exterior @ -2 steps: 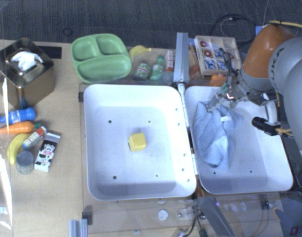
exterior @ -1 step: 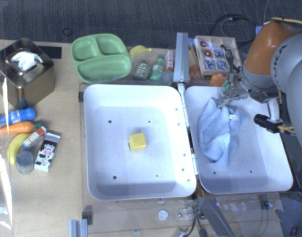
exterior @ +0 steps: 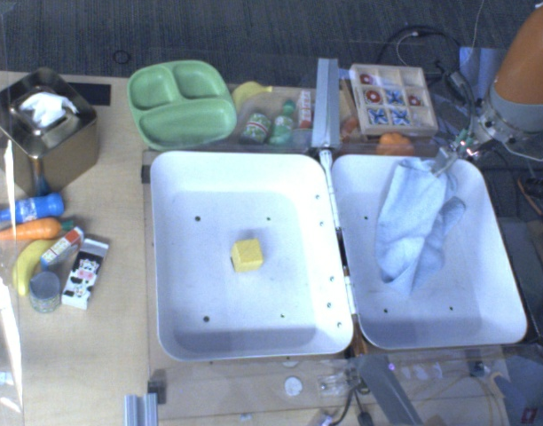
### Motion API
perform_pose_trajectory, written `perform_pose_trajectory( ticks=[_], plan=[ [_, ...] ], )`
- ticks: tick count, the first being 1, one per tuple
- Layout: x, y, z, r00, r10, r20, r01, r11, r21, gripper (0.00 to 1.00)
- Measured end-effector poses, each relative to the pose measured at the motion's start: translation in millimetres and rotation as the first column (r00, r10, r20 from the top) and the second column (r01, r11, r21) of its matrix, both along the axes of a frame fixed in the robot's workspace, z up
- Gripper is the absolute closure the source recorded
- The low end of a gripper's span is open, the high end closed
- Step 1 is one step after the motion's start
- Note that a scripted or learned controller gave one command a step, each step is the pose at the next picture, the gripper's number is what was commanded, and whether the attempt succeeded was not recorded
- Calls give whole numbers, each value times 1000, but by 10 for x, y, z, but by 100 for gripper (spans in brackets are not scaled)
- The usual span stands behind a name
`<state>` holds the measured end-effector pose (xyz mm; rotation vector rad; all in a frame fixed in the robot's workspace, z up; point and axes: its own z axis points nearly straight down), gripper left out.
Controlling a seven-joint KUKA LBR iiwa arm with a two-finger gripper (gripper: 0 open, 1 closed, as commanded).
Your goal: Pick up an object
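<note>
the pincer [exterior: 449,156] at the right bin's [exterior: 493,327] far edge pinches a corner of the cloth [exterior: 413,224], which drapes down into that bin. a yellow block [exterior: 247,255] lies in the left bin [exterior: 183,309].

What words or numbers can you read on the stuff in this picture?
None can be read.
Blue bottle: label too blurred.
Small black-and-white box: print too small.
Bottles behind the bins: labels blurred.
Tile board: red and blue patterns, no letters.
</note>
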<state>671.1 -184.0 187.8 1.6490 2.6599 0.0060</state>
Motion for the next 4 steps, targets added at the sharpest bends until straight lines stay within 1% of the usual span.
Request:
perform_pose_trajectory(
  ticks=[1, 2, 3, 4],
  plan=[
    [0, 367, 183, 959, 285, -2, -285, 959, -1, 100],
    [-1, 364, 185, 959, 284, -2, -284, 959, -1, 0],
    [-86, 587, -901, 978, 208, -14, -208, 978, 1, 0],
    [-20, 527, -710, 999, -52, -3, 52, 999, 2, 0]
  ],
)
